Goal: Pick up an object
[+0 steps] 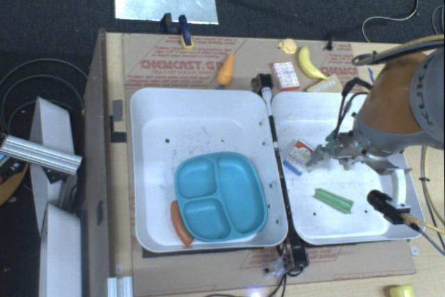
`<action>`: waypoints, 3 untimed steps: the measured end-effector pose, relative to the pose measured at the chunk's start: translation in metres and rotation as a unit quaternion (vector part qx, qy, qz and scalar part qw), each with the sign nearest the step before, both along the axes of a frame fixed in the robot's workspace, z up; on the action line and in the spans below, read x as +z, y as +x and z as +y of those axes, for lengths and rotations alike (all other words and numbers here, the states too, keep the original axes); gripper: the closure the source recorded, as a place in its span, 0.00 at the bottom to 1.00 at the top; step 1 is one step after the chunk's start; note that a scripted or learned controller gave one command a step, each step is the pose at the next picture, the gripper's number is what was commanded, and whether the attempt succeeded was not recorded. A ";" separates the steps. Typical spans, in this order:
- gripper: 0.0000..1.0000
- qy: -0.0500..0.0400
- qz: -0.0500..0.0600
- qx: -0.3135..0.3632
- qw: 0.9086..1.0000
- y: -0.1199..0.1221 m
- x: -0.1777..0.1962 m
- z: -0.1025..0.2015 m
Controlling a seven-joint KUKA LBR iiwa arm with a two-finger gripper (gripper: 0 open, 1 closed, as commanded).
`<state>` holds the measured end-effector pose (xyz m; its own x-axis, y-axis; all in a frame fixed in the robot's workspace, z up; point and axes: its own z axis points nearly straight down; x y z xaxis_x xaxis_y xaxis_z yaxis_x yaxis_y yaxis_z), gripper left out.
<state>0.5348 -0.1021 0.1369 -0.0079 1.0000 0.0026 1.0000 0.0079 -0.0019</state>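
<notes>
Camera view has the claw [327, 153] low in the right bin [361, 236], near a small red-blue packet [297, 154]; whether it is spread or pinching, I cannot tell. A green stick [334, 200] lies nearby. Flat packets could slip the grasp.
</notes>
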 end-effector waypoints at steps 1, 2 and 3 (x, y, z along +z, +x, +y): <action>0.00 -0.001 0.001 -0.004 1.000 -0.034 -0.044 0.000; 1.00 -0.001 -0.003 -0.003 1.000 -0.031 -0.031 0.000; 1.00 -0.002 -0.007 0.002 1.000 0.038 0.052 0.053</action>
